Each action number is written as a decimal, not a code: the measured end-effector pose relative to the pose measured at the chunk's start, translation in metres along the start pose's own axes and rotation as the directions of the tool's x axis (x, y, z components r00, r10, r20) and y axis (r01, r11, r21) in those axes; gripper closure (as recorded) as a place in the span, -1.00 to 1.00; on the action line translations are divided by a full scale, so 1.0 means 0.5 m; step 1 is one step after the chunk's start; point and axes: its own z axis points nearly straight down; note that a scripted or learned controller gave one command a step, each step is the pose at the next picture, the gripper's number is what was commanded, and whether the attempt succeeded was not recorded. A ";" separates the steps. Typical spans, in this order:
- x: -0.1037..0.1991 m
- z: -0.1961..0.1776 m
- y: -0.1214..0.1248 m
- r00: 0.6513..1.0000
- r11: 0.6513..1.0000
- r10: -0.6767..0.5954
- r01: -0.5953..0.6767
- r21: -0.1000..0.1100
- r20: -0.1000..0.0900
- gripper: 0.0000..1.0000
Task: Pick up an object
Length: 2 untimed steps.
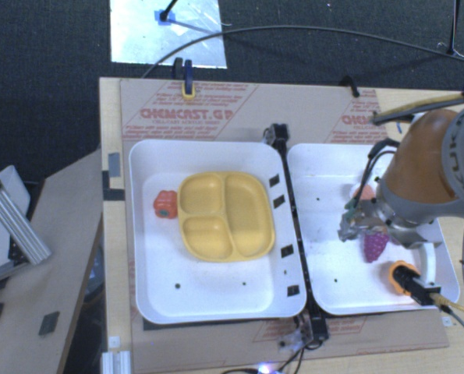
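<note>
Purple toy (375,246) lies just beside end effector (355,226).

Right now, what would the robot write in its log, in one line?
gripper: low in right bin, beside purple toy | grasp: unclear | left bin: yellow plate, orange toy

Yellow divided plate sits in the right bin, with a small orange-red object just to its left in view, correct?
Not quite. The camera view shows the yellow divided plate in the left bin, not the right. The small orange-red object does lie just to its left.
</note>
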 end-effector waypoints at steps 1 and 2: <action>-0.006 -0.087 -0.001 1.000 1.000 0.001 -0.001 -0.001 0.001 1.00; 0.011 -0.184 0.000 1.000 1.000 -0.001 0.001 -0.002 0.000 1.00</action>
